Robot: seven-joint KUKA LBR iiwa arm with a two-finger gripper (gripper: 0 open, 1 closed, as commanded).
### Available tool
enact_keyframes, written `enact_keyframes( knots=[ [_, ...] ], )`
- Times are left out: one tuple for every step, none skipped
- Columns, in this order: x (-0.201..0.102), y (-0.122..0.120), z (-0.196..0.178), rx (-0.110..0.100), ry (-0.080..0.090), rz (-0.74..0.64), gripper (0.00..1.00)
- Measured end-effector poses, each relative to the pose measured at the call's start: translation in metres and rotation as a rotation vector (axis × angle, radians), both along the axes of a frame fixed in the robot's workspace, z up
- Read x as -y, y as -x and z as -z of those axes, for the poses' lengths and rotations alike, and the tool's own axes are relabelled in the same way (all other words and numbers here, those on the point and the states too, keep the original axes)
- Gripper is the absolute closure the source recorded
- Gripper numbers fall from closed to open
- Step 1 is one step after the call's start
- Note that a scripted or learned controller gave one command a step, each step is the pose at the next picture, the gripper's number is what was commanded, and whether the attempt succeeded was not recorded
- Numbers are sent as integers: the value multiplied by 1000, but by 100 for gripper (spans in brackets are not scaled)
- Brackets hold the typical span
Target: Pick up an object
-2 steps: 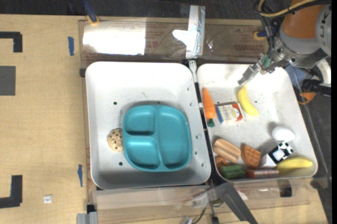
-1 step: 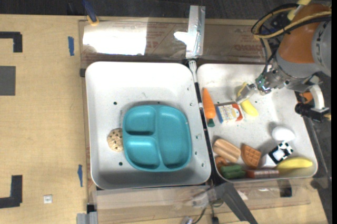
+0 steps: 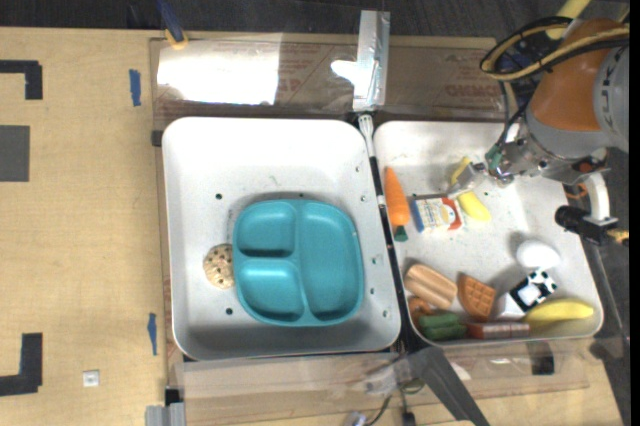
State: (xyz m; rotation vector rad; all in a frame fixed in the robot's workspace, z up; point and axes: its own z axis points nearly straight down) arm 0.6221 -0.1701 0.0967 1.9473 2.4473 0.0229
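Note:
My gripper [image 3: 497, 164] hangs over the upper right part of the right bin [image 3: 425, 142], below the orange band of the arm. A small yellow-green piece [image 3: 459, 173] lies just left of it. Further left are an orange carrot [image 3: 396, 199], a small white carton [image 3: 437, 213] and a yellow piece [image 3: 473, 206]. Along the bin's front lie a tan bun [image 3: 430, 284], a waffle [image 3: 477, 295], a green vegetable [image 3: 440, 324], a banana [image 3: 560, 313], a black-and-white toy [image 3: 533, 290] and a white ball [image 3: 535, 252].
The left bin [image 3: 260, 154] holds a teal divided plate [image 3: 298, 260] and a cookie [image 3: 218, 265] beside its left edge. A clear plastic sheet [image 3: 260, 64] and a metal bracket [image 3: 372, 59] stand behind the bins. Cables [image 3: 520, 49] loop near the arm.

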Motion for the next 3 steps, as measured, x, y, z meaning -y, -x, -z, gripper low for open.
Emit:
enact_keyframes(
  knots=[
    [0, -1, -10, 3, 3, -2, 100],
    [-95, -2, -114, -5, -2, 90, 100],
    [-131, 14, -135, -16, 0, 179, 100]
  ],
)
